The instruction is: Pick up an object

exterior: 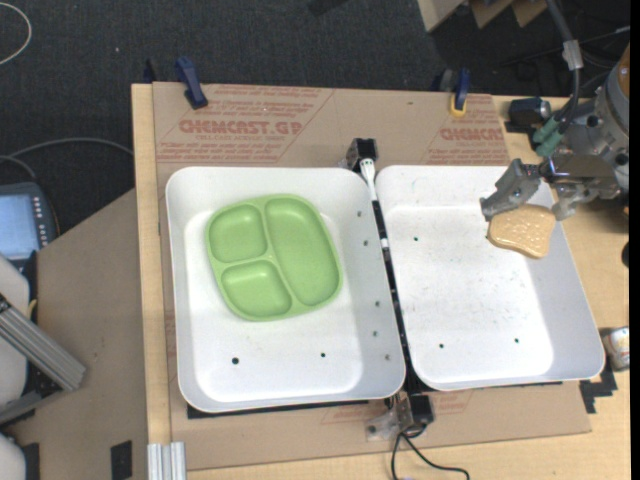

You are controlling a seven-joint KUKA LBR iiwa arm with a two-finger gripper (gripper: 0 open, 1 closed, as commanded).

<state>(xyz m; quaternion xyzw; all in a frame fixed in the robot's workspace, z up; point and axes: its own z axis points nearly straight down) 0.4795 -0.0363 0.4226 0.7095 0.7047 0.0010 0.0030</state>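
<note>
a flat, tan, waffle-textured piece shaped like a slice of toast [523, 231] is seen in the right-hand shallow white plastic bin [480, 308], near that bin's far right corner. the two-finger claw [535, 190] of the grey arm is placed directly over the piece's upper edge, one grey finger [508, 192] being spread to the left and the other to the right, so the claw is seen to be open. the tan piece is not caught between the fingers; whether the fingertips touch it cannot be told. a pale green plastic plate divided into three compartments [273, 257] is laid in the left-hand shallow white bin [210, 358], well apart from the claw. both bins are set side by side on a brown printed board [250, 118] that covers the desk.
</note>
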